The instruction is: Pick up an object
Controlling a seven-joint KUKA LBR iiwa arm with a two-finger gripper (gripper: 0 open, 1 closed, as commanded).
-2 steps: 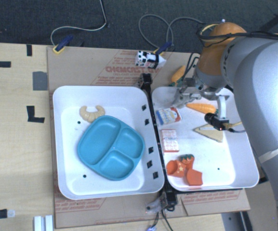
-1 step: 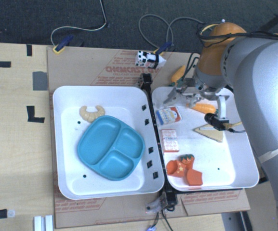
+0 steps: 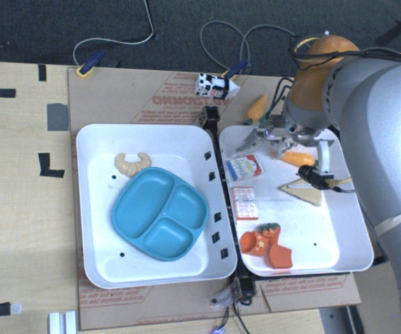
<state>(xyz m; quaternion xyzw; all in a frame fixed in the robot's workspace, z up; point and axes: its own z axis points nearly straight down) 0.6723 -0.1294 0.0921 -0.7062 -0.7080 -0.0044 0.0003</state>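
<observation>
My gripper (image 3: 287,148) hangs over the back of the right bin (image 3: 349,235), below the grey wrist and its orange band. Its two fingers stand spread apart, one grey finger (image 3: 250,140) to the left and one (image 3: 322,157) to the right, so it is open. An orange carrot-shaped piece (image 3: 298,158) lies in the bin between them, not gripped. A tan wedge (image 3: 304,192) lies just in front of it. Two small printed packets (image 3: 244,167) (image 3: 245,203) sit left of centre. An orange-red toy (image 3: 266,245) lies near the front.
The left bin (image 3: 92,256) holds a blue divided plate (image 3: 160,213) and a tan curved piece (image 3: 132,162). Behind the bins, a yellow-orange item (image 3: 256,108) and a black-and-white object (image 3: 214,85) lie on the bench among cables. The arm's bulk covers the right side.
</observation>
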